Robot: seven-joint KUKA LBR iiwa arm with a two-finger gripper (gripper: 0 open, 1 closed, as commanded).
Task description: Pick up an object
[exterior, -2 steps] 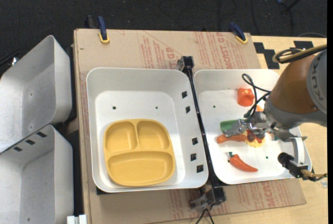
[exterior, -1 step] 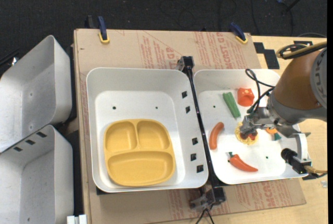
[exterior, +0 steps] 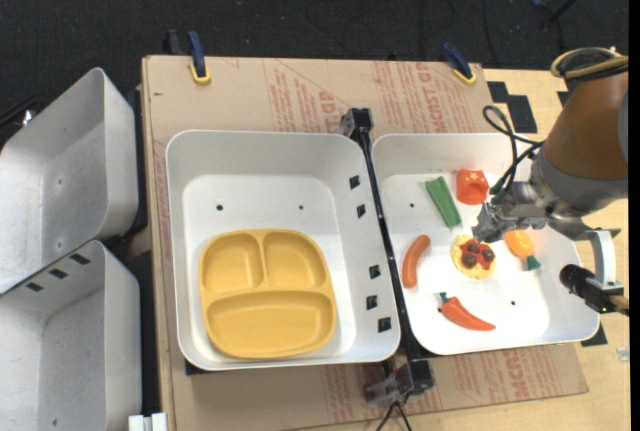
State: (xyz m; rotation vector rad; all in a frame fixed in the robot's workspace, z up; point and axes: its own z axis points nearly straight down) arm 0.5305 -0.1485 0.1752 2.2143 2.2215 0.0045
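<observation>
Camera view: gripper [exterior: 487,237] down over the yellow toy [exterior: 473,256] in right bin [exterior: 560,319]; can't tell claw state.

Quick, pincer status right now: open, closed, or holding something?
Pincer: cannot be told; it sits low in the right bin over the yellow toy with dark pieces.

A yellow divided tray [exterior: 267,294] is seen in the left bin [exterior: 190,219]. The gripper [exterior: 487,231] is positioned low in the right bin [exterior: 560,319], above a small yellow toy [exterior: 473,256].
</observation>
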